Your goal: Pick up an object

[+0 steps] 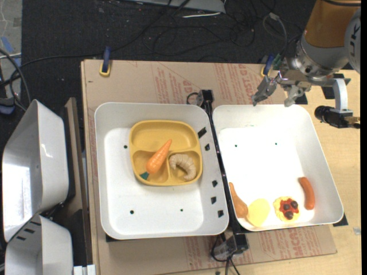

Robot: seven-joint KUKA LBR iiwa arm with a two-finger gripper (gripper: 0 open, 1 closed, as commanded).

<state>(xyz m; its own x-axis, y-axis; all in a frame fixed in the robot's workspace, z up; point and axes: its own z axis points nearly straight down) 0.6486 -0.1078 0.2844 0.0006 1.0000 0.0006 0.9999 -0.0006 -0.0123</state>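
- My pincer (277,91) hangs over the far rim of the right shallow white bin (269,153); two dark fingers spread apart, nothing between them.
- Candidates in the right bin, all along the near edge: small red-orange sausage-shaped toy (308,192) near the right wall, round yellow toy pizza with dark red toppings (286,208), pale yellow flat disc (258,211) just beside it, tan-orange drumstick-shaped toy (237,200) by the left wall.
- Left shallow white bin (114,211) holds a yellow divided plastic plate (166,132) with an orange toy carrot (159,156) and a beige toy shrimp (184,166) in its compartments.
- I judge the sausage the easiest pick: it lies apart from the others.
- To do it well: travel to the near side, line fingers across its short width, descend straight, close only once low.
- Risk: bin wall close by; flat disc and pizza likely slip.
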